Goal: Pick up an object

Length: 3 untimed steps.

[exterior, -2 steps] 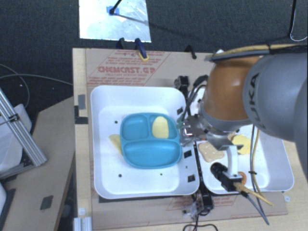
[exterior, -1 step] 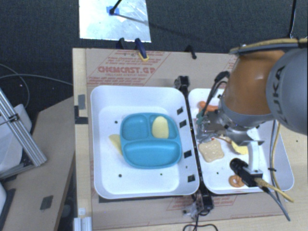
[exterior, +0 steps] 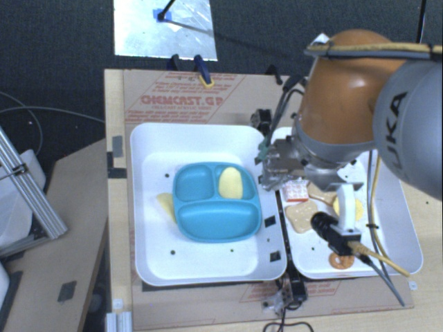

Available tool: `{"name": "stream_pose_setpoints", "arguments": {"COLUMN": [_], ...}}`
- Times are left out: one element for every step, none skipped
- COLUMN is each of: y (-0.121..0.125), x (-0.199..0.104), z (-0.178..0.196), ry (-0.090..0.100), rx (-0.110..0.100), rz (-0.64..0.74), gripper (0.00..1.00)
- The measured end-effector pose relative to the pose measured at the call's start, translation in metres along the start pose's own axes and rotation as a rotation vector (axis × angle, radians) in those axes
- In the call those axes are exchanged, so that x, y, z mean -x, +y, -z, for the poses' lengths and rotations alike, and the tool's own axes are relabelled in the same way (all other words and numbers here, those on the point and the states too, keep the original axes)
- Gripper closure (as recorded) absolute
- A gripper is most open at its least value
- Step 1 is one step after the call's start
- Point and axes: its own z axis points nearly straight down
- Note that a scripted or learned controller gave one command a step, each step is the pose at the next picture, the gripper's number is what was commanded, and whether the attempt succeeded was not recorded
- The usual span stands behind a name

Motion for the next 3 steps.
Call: {"name": "stream_pose_setpoints", "arguments": {"y": [0.002, 0.0, -0.001], "x": [0.013, 0.062, 0.022], "z": [0.206, 0.129, 0.045], "ry": [0.002, -0.004, -0.003], "rx": [0.015, -0.008, -0.012], "rz": [-0.005, -0.013, -0.004], "gripper": [1.0, 1.0, 1.0]}}
